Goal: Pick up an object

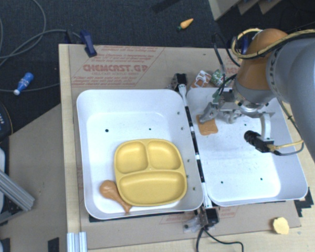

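Centrally in the right-hand bin (252,188), the gripper (219,112) is seen lowered close to the bin's far left corner, its grey metal fingers angled downward and leftward from the wrist; whether the fingers are open or shut cannot be told at this slant. Immediately below and left of the fingertips a small orange-tan piece (207,126) is shown lying flat on the white floor, roughly square with soft corners and resembling a slice of toast; contact between it and the gripper cannot be confirmed. Above the wrist the orange band (260,56) is visible, and the grey arm (299,72) is carried in from the right edge. A black cable connector (256,140) with a yellow-tipped lead is suspended beside the wrist over the same bin. At the bin's far corner a small cluster of mixed toy items (209,78) is seen, too small to be identified.

The left-hand bin (94,114) is occupied by a yellow divided plate (149,172) with three compartments, against whose near-left edge an orange drumstick-shaped toy (113,192) is laid. Both bins are supported on a cardboard-covered bench (115,64). On the bench's near right corner a yellow lump (280,225) is seen, and on the dark floor beyond lie a blue bottle (24,82) and a small orange object (186,23).
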You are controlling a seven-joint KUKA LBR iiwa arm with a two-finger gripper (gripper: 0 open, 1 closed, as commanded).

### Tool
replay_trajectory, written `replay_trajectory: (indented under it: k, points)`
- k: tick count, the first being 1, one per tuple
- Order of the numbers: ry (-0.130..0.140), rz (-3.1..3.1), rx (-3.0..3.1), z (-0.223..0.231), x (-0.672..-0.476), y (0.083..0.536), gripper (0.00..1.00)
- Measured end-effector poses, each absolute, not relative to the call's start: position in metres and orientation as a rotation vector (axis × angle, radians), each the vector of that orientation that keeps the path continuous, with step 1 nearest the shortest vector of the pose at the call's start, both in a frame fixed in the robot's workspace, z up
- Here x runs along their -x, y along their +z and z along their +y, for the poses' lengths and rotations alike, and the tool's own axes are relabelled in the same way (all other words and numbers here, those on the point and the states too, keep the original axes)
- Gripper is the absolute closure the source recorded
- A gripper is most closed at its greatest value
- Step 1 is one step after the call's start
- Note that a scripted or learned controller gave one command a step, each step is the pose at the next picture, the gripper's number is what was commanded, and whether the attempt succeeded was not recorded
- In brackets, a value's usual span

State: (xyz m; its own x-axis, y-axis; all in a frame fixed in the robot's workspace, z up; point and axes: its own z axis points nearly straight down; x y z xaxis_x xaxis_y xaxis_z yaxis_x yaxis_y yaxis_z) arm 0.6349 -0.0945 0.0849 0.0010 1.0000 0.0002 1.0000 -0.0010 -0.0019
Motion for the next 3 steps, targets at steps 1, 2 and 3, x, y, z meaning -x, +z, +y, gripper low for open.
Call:
replay_trajectory:
  k: [1,2,3]
  points:
    - [-0.003,-2.222,2.223,-0.094,-0.636,0.096,1.0]
    - [0.008,-2.212,2.221,-0.109,-0.551,0.101,1.0]
    - [0.0,-2.22,2.222,-0.107,-0.555,0.101,0.0]
